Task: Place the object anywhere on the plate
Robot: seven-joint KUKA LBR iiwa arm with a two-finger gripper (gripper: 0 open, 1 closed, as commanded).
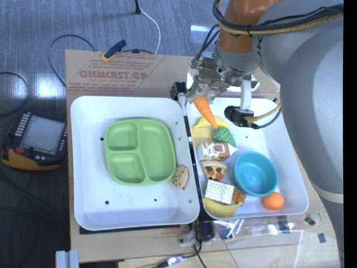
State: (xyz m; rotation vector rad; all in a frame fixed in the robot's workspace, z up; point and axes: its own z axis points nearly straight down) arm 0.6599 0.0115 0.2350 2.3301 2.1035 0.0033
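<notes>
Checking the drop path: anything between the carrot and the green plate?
Only the two bins' adjoining walls. The carrot hangs from the claw over the right bin's upper-left corner; the plate lies in the left bin, a cookie at its lower-right edge.

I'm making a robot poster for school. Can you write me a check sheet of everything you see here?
Surface: two white bins side by side on a brown board.
Job's things: green plate with three sections in the left bin, nothing on it; toy carrot hanging at the hand, above the right bin's near-left corner.
Clutter: right bin holds a blue bowl, an orange, a banana, small food boxes; a cookie lies beside the plate.
Hand: hand sits at the carrot's top; the grip is too small to tell.
Cables: black cables on the floor.
Surroundings: a handheld controller on the blue carpet, left.
</notes>
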